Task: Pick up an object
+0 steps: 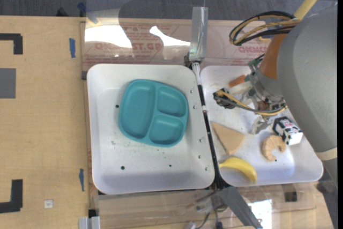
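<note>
The grey arm (313,83) covers the right bin's (305,171) three o'clock side, hiding whatever lies beneath it. The gripper (261,106) hangs low over that bin's centre amid wires, too cluttered to tell its state or whether it touches anything. At the bin's six o'clock lies a banana (239,168), a tan wedge (229,137) just above it, a croissant (273,147) toward four o'clock. The left bin (102,169) holds a teal divided plate (153,112) at its centre
</note>
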Robot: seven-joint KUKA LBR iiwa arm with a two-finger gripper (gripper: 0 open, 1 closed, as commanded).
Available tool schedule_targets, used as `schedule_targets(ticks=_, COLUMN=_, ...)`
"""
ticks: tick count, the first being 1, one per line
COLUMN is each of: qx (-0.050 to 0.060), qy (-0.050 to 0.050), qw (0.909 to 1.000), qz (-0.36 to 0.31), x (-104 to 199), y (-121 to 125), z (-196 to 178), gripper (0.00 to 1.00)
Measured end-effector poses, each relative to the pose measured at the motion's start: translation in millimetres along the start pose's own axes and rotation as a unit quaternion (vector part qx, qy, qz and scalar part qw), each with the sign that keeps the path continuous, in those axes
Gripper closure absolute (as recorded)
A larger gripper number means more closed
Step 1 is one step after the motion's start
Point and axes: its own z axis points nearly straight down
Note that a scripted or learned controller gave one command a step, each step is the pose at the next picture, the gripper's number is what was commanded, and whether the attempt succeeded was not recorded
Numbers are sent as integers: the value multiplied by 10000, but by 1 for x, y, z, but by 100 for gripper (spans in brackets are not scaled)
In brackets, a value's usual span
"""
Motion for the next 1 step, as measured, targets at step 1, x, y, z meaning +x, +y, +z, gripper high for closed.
schedule_targets(ticks=1, qx=13, qy=2, qw=10000, qz=-16, x=-114, y=-28, z=-1, gripper=0)
